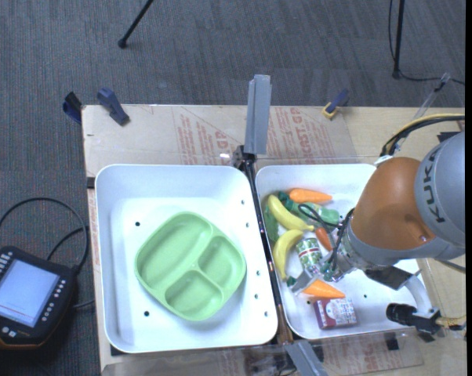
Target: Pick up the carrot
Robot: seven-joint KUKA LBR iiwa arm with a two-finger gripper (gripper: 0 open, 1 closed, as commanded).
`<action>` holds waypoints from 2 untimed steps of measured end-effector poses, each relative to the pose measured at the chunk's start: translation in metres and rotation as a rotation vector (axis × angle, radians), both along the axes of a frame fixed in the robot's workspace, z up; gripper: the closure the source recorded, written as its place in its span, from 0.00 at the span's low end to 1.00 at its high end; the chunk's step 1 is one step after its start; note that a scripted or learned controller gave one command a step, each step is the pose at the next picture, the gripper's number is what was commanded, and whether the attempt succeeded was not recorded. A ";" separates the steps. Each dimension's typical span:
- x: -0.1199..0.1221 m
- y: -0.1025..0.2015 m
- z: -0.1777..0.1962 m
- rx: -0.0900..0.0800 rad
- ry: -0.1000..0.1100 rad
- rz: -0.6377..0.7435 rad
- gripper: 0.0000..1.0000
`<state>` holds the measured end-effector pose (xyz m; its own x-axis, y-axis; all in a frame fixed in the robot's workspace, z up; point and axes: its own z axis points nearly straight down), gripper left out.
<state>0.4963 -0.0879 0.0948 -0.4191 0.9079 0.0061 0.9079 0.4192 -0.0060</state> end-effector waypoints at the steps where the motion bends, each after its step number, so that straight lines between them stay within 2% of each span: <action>1: -0.001 -0.003 0.007 0.002 0.004 -0.010 1.00; 2: 0.037 0.029 0.090 -0.004 -0.002 -0.198 1.00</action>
